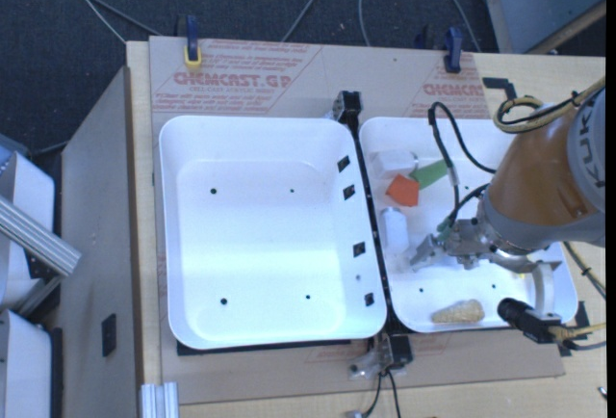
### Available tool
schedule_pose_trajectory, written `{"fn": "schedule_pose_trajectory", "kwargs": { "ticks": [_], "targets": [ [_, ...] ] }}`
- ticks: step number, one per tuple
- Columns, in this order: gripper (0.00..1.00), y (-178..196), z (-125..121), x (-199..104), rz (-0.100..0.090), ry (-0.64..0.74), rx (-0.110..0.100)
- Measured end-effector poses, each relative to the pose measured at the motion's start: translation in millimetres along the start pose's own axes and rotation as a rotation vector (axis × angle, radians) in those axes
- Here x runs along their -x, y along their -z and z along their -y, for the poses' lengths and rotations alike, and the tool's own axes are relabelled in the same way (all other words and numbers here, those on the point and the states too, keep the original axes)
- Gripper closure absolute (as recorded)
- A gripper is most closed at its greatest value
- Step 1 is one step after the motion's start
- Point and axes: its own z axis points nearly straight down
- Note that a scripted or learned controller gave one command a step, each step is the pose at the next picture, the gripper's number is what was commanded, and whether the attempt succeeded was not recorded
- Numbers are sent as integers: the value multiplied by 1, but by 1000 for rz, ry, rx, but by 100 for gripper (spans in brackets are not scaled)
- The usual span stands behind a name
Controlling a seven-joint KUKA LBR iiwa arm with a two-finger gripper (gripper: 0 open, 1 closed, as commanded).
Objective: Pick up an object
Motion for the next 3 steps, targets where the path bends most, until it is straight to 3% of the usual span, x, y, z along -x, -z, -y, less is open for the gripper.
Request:
{"fn": "schedule_pose_trajectory", "kwargs": {
  "ticks": [1, 2, 3],
  "targets": [
    [0, 86, -58, -28, 5, 7, 27],
    [0, 0, -118, -8, 4, 1, 16],
    [0, -18, -167, -6, -3, 10, -24]
  ]
}}
